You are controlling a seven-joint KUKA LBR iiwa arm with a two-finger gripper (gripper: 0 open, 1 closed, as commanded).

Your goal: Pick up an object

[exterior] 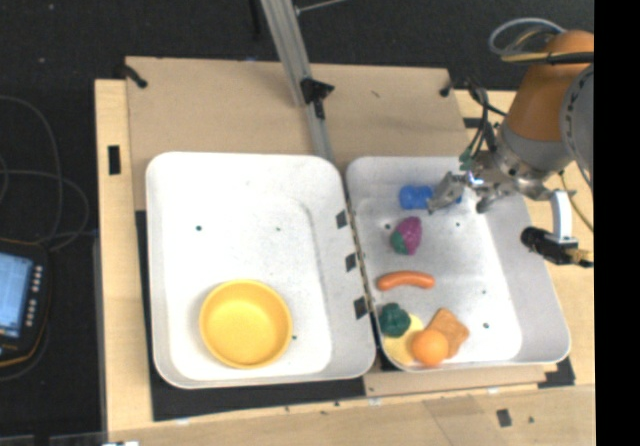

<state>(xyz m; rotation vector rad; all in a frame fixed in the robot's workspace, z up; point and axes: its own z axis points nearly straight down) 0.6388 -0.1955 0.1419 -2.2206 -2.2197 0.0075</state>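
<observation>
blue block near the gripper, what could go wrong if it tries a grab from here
The gripper sits just right of the blue block, off to its side, so closing here may pinch only an edge or push the block away. A shoved block could slide toward the purple and green toy just below it. The block also lies near the far wall of the right bin, which may crowd the fingers.

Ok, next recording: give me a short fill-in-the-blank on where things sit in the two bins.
1. The yellow bowl sits in the ____ bin.
2. The block nearest the gripper is coloured ____.
3. The orange carrot-shaped toy lies in the ____ bin.
4. The round fruit in the right bin's near corner is coloured ____.

Missing words: left; blue; right; orange
</observation>
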